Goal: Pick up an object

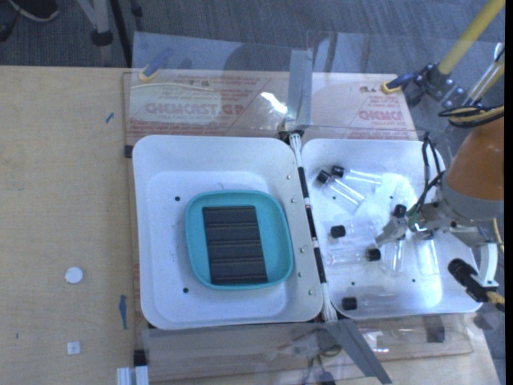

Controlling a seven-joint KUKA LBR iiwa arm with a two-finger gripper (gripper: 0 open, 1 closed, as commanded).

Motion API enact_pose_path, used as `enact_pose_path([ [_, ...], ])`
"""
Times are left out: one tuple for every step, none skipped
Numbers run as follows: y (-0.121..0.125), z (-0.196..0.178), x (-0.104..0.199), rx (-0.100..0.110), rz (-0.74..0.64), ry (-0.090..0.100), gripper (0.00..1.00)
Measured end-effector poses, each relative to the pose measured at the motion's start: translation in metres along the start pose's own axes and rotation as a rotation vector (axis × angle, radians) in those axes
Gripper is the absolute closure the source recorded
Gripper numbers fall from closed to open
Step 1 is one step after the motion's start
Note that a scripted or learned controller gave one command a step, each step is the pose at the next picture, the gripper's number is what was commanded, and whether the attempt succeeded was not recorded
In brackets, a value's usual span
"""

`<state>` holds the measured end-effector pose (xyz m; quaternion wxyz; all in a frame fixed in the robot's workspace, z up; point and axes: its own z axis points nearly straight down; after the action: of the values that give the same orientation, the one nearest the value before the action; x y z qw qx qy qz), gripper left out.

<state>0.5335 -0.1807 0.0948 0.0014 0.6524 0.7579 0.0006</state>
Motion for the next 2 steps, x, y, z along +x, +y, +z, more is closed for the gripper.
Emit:
enact_pose_path([
  [0.000,-0.010,-0.001,-0.003,0.002,-0.002,1.00],
  [0.074,-0.061,0.016,0.001,0.005,0.000,1.00],
])
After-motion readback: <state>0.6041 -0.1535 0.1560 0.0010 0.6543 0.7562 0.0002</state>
